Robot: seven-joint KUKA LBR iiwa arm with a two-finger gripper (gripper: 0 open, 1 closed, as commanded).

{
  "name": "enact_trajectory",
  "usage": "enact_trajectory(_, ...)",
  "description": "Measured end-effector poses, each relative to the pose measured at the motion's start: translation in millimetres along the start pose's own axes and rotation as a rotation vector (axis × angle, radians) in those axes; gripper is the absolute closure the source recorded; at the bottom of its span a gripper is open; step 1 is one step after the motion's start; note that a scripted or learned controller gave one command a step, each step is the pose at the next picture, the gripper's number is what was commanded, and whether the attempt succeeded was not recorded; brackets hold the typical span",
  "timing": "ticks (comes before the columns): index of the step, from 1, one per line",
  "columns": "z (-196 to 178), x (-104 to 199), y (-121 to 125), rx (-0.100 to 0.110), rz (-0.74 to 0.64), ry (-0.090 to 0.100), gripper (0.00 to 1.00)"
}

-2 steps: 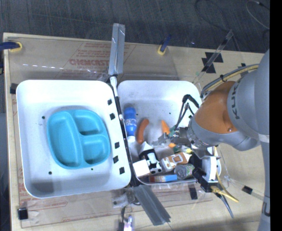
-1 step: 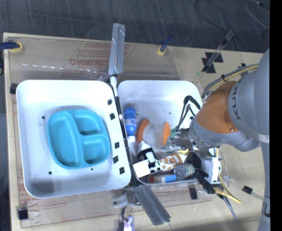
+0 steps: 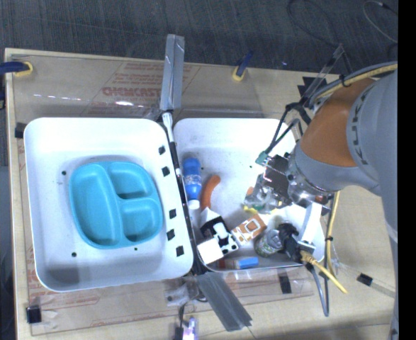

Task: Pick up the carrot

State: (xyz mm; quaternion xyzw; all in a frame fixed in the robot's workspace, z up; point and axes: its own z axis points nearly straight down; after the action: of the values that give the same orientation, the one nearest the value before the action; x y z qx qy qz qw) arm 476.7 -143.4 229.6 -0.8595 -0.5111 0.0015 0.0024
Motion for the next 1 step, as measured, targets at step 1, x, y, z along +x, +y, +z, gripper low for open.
enact_trajectory(1, 0.2, -0.1, -0.1, 0.001, 0.000, 0.000, 0.00)
